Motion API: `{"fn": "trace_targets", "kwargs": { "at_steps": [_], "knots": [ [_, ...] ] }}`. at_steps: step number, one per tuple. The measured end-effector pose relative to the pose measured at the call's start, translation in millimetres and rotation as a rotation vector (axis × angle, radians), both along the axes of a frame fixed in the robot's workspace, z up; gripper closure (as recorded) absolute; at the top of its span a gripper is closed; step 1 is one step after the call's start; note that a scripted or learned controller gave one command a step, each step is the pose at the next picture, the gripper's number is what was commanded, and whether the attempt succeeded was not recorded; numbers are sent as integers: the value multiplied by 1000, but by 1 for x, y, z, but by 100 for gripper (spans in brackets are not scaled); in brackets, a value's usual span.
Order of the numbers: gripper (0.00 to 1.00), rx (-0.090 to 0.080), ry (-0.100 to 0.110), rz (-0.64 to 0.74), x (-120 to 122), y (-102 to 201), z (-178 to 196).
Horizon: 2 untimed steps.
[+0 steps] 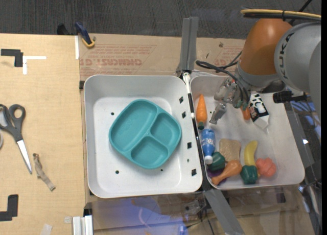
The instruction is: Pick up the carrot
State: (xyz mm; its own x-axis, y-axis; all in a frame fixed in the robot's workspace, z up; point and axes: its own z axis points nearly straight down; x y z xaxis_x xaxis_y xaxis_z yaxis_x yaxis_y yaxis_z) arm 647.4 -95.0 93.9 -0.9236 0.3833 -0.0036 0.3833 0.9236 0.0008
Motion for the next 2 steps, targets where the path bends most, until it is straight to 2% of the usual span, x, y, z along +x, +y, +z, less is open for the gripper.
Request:
{"fn": "trace_targets", "kwargs": {
  "at_steps": [1,2],
  "knots": [
    [0,-5,9,-408,-7,-3,-3],
    [0,-5,20,-487,2,-7,-3]
  ]
}}
